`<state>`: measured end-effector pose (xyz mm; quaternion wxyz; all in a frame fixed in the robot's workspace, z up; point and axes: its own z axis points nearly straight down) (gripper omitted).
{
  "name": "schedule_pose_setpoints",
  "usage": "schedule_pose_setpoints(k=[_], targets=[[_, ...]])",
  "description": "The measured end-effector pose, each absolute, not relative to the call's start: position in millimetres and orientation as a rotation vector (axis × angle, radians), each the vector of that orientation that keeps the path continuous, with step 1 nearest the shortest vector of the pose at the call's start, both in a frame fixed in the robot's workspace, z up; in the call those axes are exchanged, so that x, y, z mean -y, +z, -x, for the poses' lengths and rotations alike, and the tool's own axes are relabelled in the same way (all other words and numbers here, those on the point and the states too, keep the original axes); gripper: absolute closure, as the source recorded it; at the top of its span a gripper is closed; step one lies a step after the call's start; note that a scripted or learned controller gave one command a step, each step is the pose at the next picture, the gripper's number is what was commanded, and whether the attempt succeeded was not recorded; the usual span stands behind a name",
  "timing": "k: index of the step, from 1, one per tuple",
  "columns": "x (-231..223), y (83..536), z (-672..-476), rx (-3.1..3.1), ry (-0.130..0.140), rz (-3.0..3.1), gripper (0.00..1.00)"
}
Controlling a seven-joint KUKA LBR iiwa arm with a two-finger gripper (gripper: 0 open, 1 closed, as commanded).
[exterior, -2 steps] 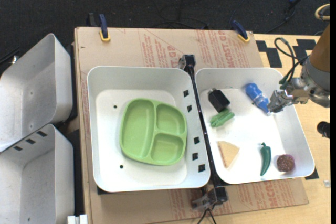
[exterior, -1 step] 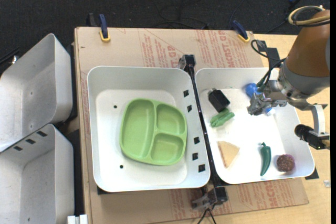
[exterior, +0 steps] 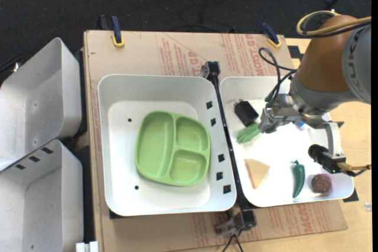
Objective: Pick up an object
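My gripper (exterior: 267, 124) hangs over the upper left part of the right bin (exterior: 339, 195), below the arm's orange band. A light green pod-shaped object (exterior: 247, 134) lies at a slant with its right end right at the gripper's tip; whether it is held is hidden. A black block (exterior: 244, 110) lies just above the pod. Lower in the bin rest a tan wedge (exterior: 257, 173), a dark green pepper (exterior: 298, 179) and a dark red ball (exterior: 322, 183).
The left bin (exterior: 115, 97) holds a light green divided plate (exterior: 173, 149). A black divider (exterior: 224, 144) runs between the two bins. Two more white bins (exterior: 35, 127) stand off the bench at the left. A black part (exterior: 325, 157) of the arm overhangs the right bin.
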<state>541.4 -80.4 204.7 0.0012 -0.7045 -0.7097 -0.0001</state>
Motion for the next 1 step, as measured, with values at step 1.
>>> schedule_pose_setpoints(k=[1], targets=[[26.9,221.4,-537.8,2.229,-0.003,2.213,1.00]])
